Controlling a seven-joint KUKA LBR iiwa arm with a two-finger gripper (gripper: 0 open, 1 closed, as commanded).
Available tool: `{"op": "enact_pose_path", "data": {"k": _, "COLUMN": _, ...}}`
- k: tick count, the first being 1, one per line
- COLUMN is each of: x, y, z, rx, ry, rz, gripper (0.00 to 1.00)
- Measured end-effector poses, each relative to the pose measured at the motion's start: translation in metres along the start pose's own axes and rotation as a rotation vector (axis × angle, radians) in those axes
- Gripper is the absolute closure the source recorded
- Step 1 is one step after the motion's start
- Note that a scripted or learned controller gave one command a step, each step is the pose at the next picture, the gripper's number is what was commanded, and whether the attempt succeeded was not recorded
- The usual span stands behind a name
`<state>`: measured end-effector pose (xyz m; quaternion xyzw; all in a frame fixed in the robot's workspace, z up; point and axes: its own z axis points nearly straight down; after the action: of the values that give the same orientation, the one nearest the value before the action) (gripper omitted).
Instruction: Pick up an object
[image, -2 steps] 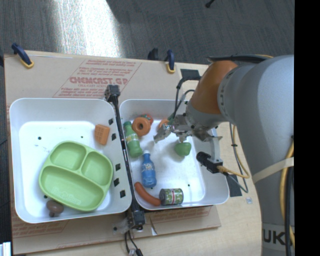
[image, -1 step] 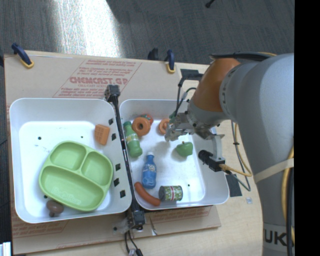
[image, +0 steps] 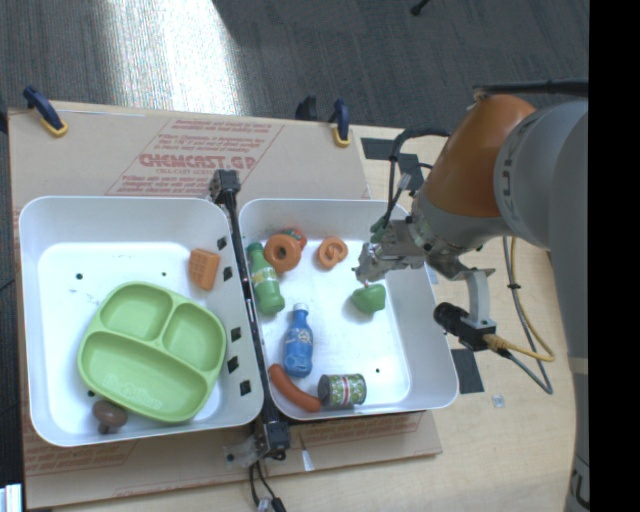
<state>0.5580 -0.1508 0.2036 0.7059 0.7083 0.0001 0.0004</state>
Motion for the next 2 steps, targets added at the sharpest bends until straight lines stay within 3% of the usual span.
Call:
{"op": "enact_pose_path", "data": {"k": 1, "x": 0.0, "y": 0.0, "z": 0.001, "rx": 0.002, "ry": 0.0, "rz": -0.001, "gripper": 0.0}}
{"op": "enact_pose_path", "data": {"k": 2, "x": 0.009, "y": -0.037, "z": 0.112, "rx": 0.004, "ry": 0.001, "rz": -0.004, "gripper": 0.0}}
